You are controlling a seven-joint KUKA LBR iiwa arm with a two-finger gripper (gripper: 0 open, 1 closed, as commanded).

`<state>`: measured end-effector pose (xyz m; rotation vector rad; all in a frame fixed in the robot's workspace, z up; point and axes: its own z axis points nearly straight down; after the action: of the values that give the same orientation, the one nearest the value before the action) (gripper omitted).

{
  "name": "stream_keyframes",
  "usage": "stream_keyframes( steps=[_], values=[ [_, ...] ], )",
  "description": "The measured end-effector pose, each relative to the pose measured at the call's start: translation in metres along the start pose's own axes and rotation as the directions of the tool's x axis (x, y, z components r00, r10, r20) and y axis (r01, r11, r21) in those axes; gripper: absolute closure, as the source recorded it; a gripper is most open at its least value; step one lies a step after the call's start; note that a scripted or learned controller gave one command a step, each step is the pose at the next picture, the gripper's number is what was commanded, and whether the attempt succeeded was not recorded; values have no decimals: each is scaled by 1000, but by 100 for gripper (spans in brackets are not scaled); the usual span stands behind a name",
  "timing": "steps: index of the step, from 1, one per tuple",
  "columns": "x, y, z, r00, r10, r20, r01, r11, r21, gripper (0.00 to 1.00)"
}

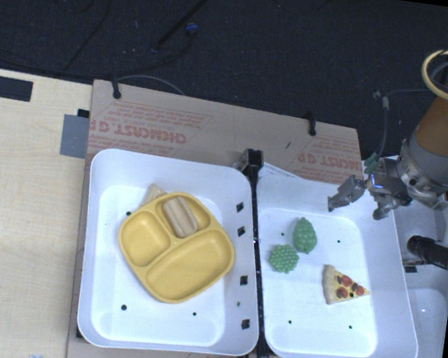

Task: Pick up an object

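gripper (364, 197) hangs wide open, holding nothing, above the right bin (400, 342) at its far edge. pizza slice (343, 286) lies near that bin's right edge; likely light, rigid plastic. grasp across its narrow sides.

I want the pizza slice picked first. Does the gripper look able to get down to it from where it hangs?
Probably yes. The gripper hangs open over the right bin's far edge, holding nothing. The pizza slice lies alone on the bin floor, apart from the two green pieces, nothing over it.
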<state>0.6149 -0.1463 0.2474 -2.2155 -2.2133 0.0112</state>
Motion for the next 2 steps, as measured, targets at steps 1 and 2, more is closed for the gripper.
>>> stream_keyframes(
  steps=[1,2],
  values=[
    [0,2,-5,1000,-1,1,1,1000,-9,0],
    [8,-3,55,1000,-1,0,1,1000,-3,0]
  ],
)
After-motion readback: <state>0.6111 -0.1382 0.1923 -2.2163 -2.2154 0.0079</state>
